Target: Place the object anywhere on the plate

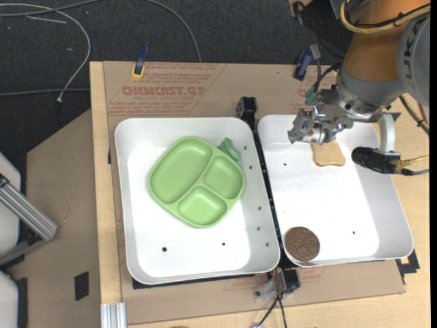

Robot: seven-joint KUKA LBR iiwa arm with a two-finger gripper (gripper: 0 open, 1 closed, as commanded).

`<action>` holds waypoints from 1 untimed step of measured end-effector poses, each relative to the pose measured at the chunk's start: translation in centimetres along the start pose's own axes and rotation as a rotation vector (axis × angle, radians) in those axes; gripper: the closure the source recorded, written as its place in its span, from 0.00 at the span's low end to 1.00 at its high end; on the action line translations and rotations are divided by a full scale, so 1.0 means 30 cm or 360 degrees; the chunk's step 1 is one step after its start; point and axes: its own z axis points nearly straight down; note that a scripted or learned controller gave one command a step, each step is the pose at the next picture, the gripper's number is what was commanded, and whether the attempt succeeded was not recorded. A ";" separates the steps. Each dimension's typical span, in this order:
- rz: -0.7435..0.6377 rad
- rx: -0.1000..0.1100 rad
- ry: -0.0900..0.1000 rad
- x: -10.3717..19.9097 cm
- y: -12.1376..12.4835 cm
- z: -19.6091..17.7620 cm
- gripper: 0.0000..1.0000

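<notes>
gripper (315, 131): finger state cannot be told, just above toast slice (329, 155) | plate (197, 181): left bin (136, 203) | cookie (302, 243): near right bin's (369, 210) front edge

Overhead slanted view of both bins (136, 251)

Plate (196, 182) in left bin (136, 244); toast (329, 156), cookie (302, 243) in right bin (369, 217)

Below me the tabletop (205, 80) is covered in brown cardboard printed with faded red lettering, held at its far edge by a blue clamp (141, 59). Around it lies dark carpet (225, 19), crossed by thin pale cables (75, 26). An aluminium rail (24, 210) slants in at left.
</notes>
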 end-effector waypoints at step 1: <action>0.0000 0.0007 0.0000 0.184 0.013 0.053 1.00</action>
